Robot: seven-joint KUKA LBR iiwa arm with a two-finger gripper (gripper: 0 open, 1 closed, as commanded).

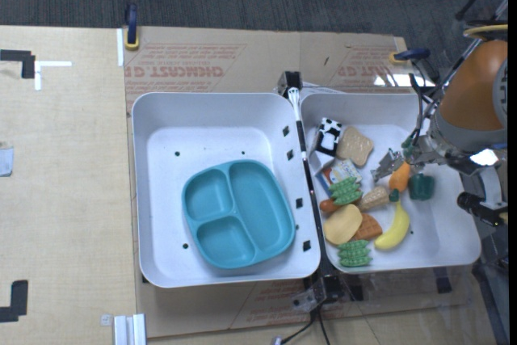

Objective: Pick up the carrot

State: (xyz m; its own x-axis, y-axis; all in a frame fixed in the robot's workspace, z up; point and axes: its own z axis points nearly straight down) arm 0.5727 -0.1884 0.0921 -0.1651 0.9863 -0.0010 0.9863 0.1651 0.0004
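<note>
**Arm over the right bin, orange piece at its tip**

While the grey arm (pixel 477 93) is reaching in from the right, its jaws (pixel 393 167) are hanging low over the right bin (pixel 452 242), close to that bin's middle. An orange piece, taken here as the carrot (pixel 397 177), is lying right at the tip of the jaws; whether it is sitting between them or just beneath them cannot be told (the metal parts are blurring into one another at this size), nor can it be told how far apart the jaws are standing. A dark green item (pixel 421 187) is resting just beside the orange piece, on its right. A banana (pixel 393 229) is curving below them, and a black-and-white block (pixel 329 135) and a tan bread slice (pixel 355 147) are lying toward the bin's far left corner. Green pods (pixel 354 253) are lying near the bin's near edge. The left bin (pixel 161 141) is holding a teal divided tray (pixel 238 212), and both bins are sitting on the cardboard-covered worktop (pixel 65 198).
</note>
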